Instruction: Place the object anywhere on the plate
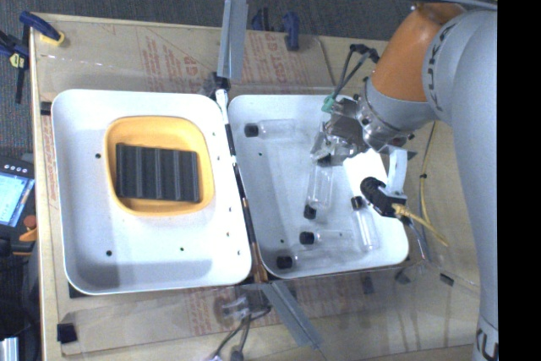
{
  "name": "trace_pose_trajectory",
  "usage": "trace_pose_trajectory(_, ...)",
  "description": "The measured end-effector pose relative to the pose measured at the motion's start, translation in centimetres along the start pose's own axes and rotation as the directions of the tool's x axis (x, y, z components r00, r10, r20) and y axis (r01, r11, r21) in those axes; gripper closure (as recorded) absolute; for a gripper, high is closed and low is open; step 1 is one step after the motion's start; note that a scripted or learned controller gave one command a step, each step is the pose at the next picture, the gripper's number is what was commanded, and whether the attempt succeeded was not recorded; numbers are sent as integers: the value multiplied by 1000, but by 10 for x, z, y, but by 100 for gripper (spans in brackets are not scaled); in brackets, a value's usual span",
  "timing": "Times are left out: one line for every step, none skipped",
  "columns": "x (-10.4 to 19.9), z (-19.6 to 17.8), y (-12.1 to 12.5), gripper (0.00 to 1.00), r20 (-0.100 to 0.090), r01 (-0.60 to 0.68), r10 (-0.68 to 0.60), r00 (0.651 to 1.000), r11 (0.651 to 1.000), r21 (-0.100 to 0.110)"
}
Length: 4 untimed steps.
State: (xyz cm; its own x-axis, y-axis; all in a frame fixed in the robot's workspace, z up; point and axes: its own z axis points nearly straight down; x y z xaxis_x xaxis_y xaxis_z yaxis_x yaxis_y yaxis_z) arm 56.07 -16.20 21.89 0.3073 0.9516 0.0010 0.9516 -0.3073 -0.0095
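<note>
Clear tube (319, 186) | right bin (279, 118) | below fingers (328, 150) | fingers' state unclear

Arm (456, 46): cut off by the right and top edges; base out of frame.
Gripper (331, 150): fingertips too small and cluttered to tell apart over the right bin (270, 118); spacing unreadable.
Clear tubes (319, 186): transparent, outlines faint against the white floor; count uncertain.
Tablet (12, 197): cropped by the left edge, screen text illegible.
Bench (127, 46): front edge cut off at the bottom; right side hidden behind the arm.
</note>
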Motion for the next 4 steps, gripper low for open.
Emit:
trace_pose_trajectory(83, -38, -6, 100, 3, 203, -203, 979, 979, -6)
trace_pose_trajectory(146, -1, -3, 100, 4, 441, -441, 897, 897, -2)
trace_pose_trajectory(172, 28, -21, 100, 5, 631, -631, 776, 776, -2)
trace_pose_trajectory(172, 28, -20, 0, 6, 630, -630, 776, 776, -2)
